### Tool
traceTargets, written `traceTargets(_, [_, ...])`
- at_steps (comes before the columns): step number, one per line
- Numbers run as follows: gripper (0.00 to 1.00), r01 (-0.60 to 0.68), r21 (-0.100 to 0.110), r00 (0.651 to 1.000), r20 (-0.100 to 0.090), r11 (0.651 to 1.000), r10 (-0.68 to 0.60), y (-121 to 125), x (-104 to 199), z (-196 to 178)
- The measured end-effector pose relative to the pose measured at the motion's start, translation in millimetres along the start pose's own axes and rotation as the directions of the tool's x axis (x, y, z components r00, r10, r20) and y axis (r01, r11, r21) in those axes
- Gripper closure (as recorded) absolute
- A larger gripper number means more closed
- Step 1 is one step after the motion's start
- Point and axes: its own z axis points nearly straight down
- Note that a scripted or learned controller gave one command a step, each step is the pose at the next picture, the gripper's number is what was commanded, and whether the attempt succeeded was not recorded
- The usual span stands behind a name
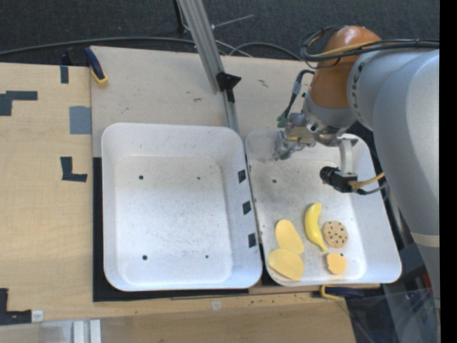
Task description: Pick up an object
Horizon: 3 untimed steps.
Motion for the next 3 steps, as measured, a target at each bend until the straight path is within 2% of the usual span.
traceTargets(1, [1.0, -0.003, -0.006, 1.0, 0.0, 1.0, 0.003, 8.3, -1.8, -46.2])
traceTargets(3, [1.0, -0.003, -0.008, 1.0, 0.0, 1.0, 0.003, 13.8, -0.1, -163.9])
